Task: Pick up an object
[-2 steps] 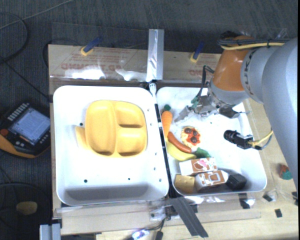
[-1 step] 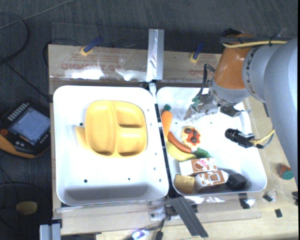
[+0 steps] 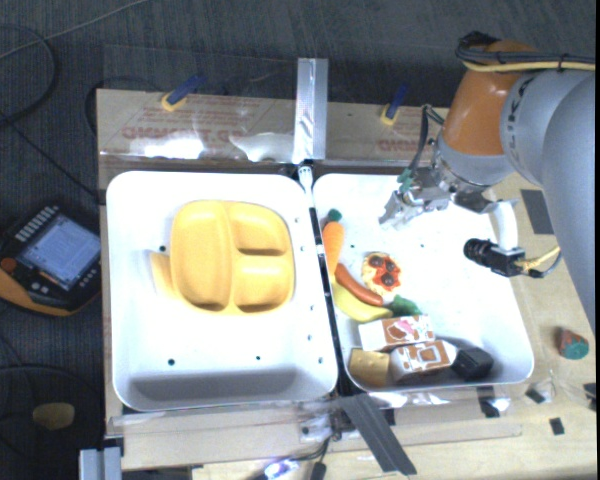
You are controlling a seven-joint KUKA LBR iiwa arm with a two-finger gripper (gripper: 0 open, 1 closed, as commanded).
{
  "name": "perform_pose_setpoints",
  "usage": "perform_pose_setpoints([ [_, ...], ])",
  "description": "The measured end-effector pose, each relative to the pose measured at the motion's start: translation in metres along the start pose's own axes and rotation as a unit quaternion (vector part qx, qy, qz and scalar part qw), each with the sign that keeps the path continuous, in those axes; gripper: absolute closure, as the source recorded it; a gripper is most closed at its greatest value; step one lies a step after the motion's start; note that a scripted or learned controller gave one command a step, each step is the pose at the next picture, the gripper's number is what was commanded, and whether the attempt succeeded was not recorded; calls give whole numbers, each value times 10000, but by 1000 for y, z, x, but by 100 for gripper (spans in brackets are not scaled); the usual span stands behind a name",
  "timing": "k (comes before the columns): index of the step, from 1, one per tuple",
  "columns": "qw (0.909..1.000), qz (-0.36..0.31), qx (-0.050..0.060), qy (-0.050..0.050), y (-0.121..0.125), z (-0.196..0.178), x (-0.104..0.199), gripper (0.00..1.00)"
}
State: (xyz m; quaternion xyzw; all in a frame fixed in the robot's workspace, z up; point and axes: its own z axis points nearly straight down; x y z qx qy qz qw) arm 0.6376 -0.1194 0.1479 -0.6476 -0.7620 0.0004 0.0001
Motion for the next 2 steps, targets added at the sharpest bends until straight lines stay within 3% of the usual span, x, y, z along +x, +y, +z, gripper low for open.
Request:
perform_pose_setpoints([
  [1,10000,54,3,1,30,17,-3,100],
  [2,10000,39,-46,-39,36,57,13,100],
])
